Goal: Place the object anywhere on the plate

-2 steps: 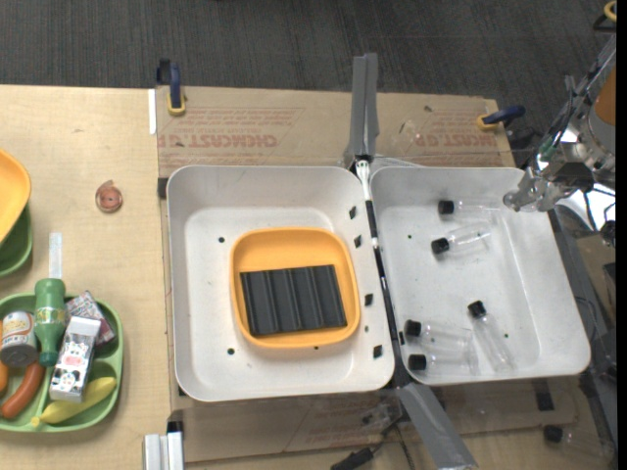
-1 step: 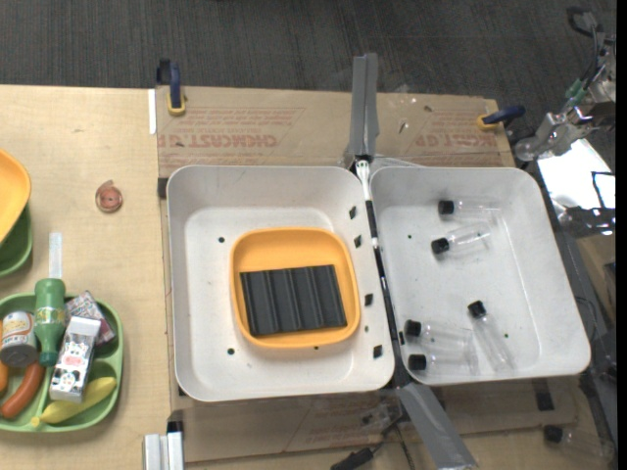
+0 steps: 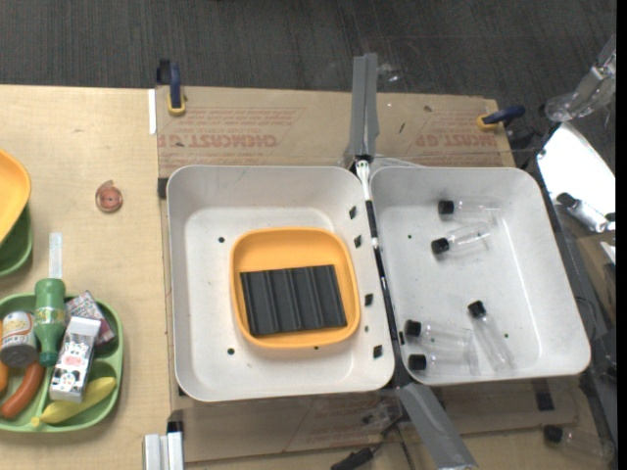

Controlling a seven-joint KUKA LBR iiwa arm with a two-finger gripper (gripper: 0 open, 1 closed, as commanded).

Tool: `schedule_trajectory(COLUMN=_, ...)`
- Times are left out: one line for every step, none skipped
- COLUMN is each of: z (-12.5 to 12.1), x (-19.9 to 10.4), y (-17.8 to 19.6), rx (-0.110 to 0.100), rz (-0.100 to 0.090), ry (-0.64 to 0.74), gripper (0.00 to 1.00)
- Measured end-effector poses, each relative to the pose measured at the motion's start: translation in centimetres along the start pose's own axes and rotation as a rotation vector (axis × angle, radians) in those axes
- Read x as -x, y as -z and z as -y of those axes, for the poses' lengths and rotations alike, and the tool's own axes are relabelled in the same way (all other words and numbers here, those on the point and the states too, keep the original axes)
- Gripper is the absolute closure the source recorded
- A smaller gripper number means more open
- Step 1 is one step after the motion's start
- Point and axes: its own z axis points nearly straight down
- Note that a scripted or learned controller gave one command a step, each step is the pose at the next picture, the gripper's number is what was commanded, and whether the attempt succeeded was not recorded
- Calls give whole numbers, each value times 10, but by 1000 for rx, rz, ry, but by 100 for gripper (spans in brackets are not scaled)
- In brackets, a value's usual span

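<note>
The dark ridged block (image 3: 293, 299) lies flat on the orange plate (image 3: 294, 248) in the left bin (image 3: 196, 262), long axis left-right; tool state: cannot tell.

So the two bins sit side by side on the surface (image 3: 88, 145). The left bin (image 3: 196, 213) has a plate (image 3: 291, 248) in its middle with a ridged slab (image 3: 293, 299) lying on it. The right bin (image 3: 519, 223) holds several vials (image 3: 460, 241) scattered around. Further left, a tray of toy food (image 3: 93, 399).
</note>
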Motion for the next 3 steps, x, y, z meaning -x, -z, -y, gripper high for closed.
schedule_trajectory(z=0, x=0, y=47, rx=2, rz=1, ry=278, gripper=100)
schedule_trajectory(z=20, x=-7, y=46, rx=2, rz=-1, ry=662, gripper=100)
schedule_trajectory(z=17, x=-6, y=47, rx=4, rz=2, ry=1038, gripper=100)
